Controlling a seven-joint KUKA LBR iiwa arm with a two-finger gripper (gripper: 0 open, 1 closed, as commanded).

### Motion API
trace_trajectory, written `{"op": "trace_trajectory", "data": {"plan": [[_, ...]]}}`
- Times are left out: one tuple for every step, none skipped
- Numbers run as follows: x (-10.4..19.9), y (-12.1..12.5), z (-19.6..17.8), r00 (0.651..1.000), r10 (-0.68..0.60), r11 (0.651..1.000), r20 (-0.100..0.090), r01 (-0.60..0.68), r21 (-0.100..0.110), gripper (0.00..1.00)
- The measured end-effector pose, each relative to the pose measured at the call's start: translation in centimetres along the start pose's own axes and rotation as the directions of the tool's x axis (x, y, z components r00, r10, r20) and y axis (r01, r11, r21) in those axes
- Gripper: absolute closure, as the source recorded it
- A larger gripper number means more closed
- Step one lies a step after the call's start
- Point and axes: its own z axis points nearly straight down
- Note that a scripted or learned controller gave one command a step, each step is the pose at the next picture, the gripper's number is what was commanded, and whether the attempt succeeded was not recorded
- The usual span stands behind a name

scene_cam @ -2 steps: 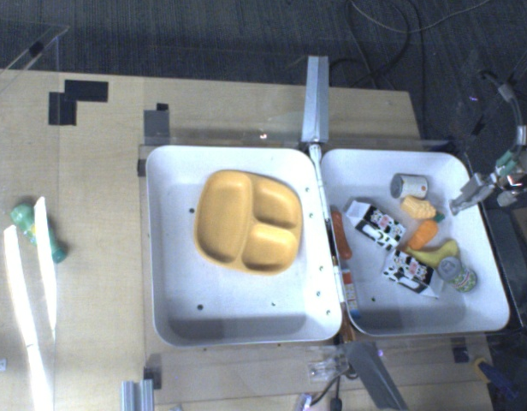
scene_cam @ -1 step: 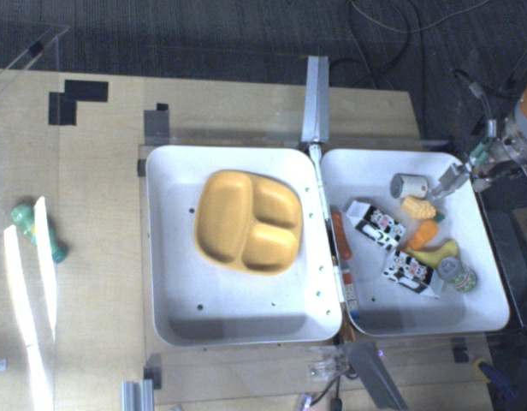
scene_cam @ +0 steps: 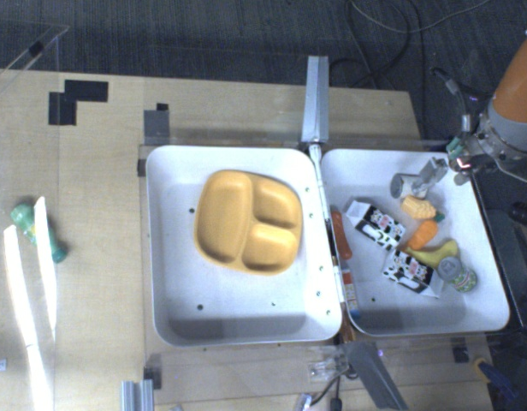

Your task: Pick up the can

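1. This was a robotics lab or test cell, not a home.
2. A pale wooden bench (scene_cam: pixel 92 229) carried two shallow white bins (scene_cam: pixel 161 255) divided by a metal rail (scene_cam: pixel 316 101).
3. Black tape markers (scene_cam: pixel 75 99) sat near its far left corner.
4. Loose cables (scene_cam: pixel 392 15) trailed over dark carpet (scene_cam: pixel 204 15) beyond the far edge.

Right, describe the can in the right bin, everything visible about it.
The can is small and greyish, looking like metal, with a greenish tint at its rim. It sits in the right bin near the lower right corner, its round end facing the camera. It lies against the yellow banana-like toy and beside a black-and-white carton. The gripper is well away from it.
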Motion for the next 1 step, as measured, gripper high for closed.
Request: {"op": "trace_trajectory", "data": {"plan": [[-3.02, 3.03, 5.75, 1.0, -0.014, 1.0, 0.001, 0.014, -0.001, 0.0]]}}
